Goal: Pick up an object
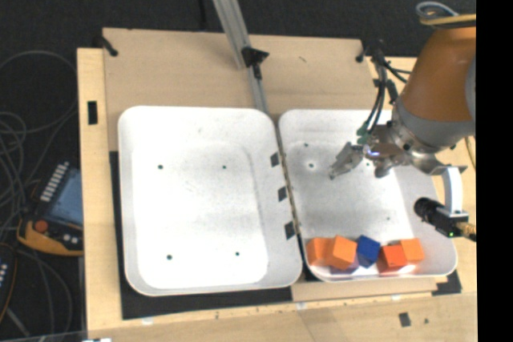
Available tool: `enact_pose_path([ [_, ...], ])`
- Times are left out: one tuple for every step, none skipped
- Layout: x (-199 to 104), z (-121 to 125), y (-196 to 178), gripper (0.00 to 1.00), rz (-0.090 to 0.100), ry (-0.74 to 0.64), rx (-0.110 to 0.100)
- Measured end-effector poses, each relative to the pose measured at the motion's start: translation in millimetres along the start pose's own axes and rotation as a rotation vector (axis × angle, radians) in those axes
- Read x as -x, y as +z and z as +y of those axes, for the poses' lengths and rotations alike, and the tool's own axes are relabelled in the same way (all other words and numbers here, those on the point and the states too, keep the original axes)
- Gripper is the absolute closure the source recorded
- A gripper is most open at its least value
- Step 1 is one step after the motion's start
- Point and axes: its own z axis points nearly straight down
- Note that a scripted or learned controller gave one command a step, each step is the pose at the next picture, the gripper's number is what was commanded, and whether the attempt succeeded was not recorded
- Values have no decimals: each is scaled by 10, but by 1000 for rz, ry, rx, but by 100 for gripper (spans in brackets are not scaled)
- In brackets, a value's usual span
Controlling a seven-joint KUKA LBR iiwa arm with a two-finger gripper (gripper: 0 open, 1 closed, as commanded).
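Several small blocks lie along the near edge of the right bin (321,132): an orange block (333,251), a blue block (368,249) with a purple piece just under it, and another orange block (399,253). My gripper (358,161) hangs over the middle of the right bin, well above and behind the blocks. Its fingers (345,160) are spread apart, and nothing sits between them.
The left bin (196,196) lies beside the right one, joined by dark clips along the shared edge. A grey metal rail (228,8) slants in from the back to the bins' junction. Cables and a handheld pendant (52,212) lie off the bench at left.
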Motion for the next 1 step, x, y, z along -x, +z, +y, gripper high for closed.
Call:
enact_pose_path([
  [1017,-124,1201,0,1,2,-15],
])
